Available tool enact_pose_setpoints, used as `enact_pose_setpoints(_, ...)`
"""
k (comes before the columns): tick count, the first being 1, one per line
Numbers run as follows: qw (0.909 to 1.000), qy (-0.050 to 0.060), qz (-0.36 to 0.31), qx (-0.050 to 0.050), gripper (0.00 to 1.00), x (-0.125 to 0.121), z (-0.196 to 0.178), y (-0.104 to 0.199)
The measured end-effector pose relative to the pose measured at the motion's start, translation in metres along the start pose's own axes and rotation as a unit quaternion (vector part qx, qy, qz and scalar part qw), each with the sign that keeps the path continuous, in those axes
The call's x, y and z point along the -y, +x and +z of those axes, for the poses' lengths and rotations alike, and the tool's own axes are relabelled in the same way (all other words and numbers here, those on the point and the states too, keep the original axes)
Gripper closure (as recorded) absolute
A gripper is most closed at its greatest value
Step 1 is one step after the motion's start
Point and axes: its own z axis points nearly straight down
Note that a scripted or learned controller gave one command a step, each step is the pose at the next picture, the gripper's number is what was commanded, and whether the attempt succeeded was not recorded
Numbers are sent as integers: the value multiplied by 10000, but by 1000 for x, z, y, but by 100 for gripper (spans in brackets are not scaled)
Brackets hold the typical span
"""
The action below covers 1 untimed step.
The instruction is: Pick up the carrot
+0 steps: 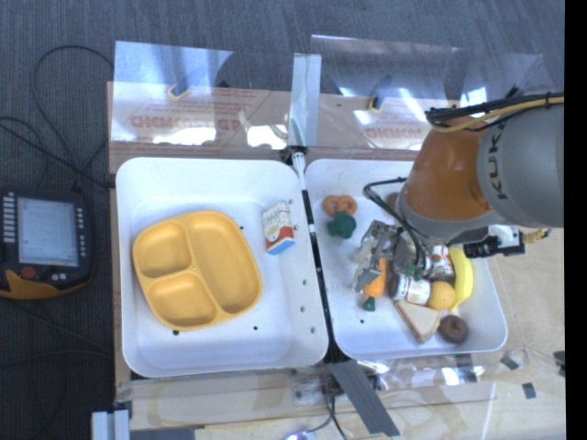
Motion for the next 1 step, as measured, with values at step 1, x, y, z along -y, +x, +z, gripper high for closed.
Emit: enact_pose_setpoints(1,9928,8,1198,-25,100,-36,-93,46)
